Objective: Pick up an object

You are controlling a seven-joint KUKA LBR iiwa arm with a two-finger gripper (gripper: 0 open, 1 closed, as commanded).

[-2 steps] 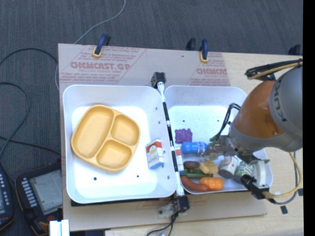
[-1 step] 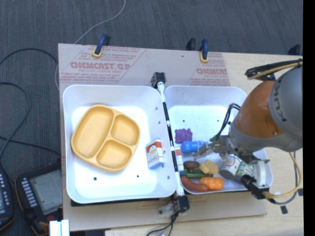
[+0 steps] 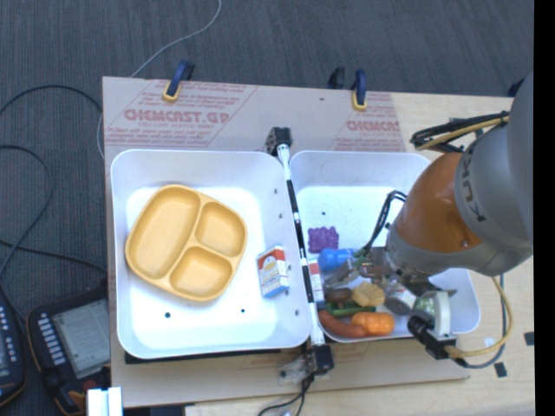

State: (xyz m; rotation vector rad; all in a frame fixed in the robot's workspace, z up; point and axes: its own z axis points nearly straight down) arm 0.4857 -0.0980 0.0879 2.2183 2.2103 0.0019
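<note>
While my gripper (image 3: 368, 277) hangs low in the right bin (image 3: 347, 180), I cannot tell its grip; the toy carrot (image 3: 373, 323) lies just below it, beside the divider.

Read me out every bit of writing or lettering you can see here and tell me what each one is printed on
"CHEMCAST GP": red print on the brown protective sheet behind the left bin.
"CHEMCAST": the same red print, partly legible, on the sheet behind the right bin.
"KU": dark letters on the arm's grey housing, cut off by its curve.
Small carton in the left bin: red and white print, too small to read.
</note>
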